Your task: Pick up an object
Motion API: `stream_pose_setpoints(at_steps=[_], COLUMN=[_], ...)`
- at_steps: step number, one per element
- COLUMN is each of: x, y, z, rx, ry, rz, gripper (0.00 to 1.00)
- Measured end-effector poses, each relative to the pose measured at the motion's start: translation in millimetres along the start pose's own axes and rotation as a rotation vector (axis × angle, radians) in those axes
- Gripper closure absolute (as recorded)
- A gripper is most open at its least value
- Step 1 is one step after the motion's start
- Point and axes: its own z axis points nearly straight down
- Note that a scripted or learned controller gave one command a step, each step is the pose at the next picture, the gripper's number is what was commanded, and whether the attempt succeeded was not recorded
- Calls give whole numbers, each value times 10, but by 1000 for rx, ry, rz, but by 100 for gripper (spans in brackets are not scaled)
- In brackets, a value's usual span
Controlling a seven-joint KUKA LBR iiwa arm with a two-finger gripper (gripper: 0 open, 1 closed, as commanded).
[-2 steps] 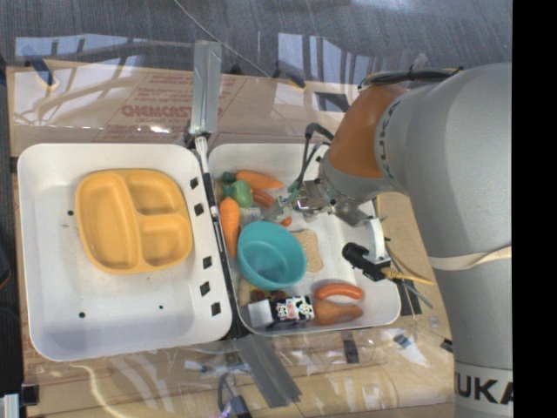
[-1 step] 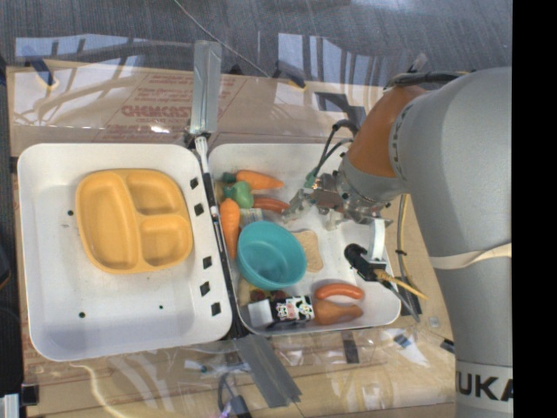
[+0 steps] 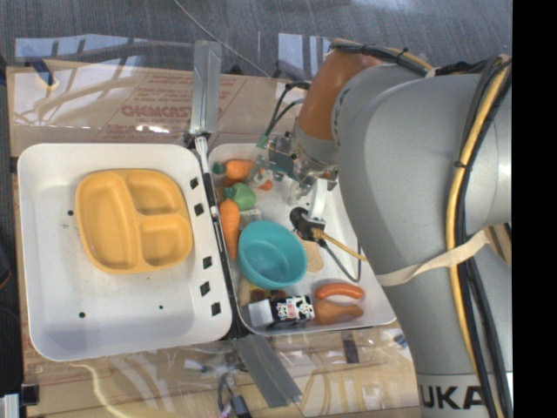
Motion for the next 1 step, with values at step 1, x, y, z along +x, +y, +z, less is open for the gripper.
stream_pose_setpoints(at_steps=[1], x=[18], y=[3], z=[-99], rx=[-2], ry=[-1], rz=[-9], gripper=[100])
